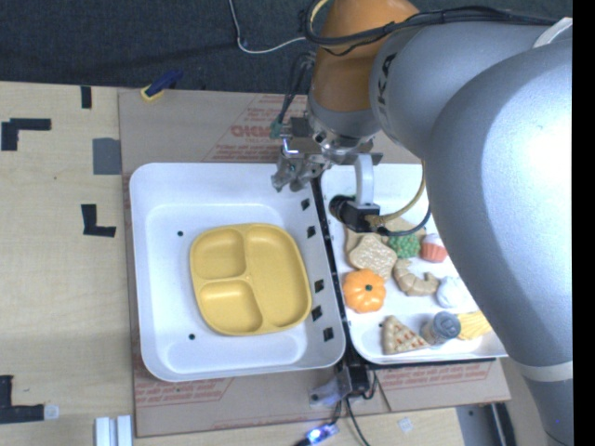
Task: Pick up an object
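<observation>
The grey arm [493,156] looms largest and nearest the lens, sweeping in from the right and hiding the far right side of the right bin [372,349]. Its orange band [358,26] sits above the wrist, and the end effector [302,170] hangs over the far end of the divide between the two white bins; whether it is wide or narrow cannot be told from here, and nothing is visible in its grasp.

The left bin [153,249] carries a yellow divided plate [249,278] lying flat at its middle. The right bin holds a cluster of small toy foods: an orange pumpkin [364,289] beside its left wall, a waffle-patterned cookie [372,252] just beyond it, a tan wedge [400,334] near the front edge, a green piece [405,244], a curled croissant-like piece [415,280] and a grey knob-shaped item [442,326].

The pumpkin looks the likeliest pick: light, stiff, probably smooth plastic, and rounded, so it may slip unless gripped across its widest part. Its closeness to the bin wall leaves little room on that side. The plate, broad and shallow, would likely have to be pinched at its rim.
</observation>
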Robot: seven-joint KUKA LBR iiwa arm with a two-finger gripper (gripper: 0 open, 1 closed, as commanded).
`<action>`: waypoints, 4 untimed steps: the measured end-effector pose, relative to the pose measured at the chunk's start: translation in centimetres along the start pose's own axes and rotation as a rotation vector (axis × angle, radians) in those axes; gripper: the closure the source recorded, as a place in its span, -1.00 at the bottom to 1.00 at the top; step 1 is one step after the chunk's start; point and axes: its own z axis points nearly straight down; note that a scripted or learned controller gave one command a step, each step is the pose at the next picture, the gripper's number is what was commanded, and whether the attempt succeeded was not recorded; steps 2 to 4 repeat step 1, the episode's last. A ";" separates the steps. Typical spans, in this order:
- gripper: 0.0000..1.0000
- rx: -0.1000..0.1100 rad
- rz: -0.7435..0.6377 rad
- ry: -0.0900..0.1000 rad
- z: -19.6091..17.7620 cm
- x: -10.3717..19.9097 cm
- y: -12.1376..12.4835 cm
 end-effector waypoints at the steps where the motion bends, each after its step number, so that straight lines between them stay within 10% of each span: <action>1: 1.00 -0.004 -0.001 0.002 -2.1 -0.2 0.5; 4: 1.00 -0.004 -0.001 0.002 -2.1 -0.2 0.5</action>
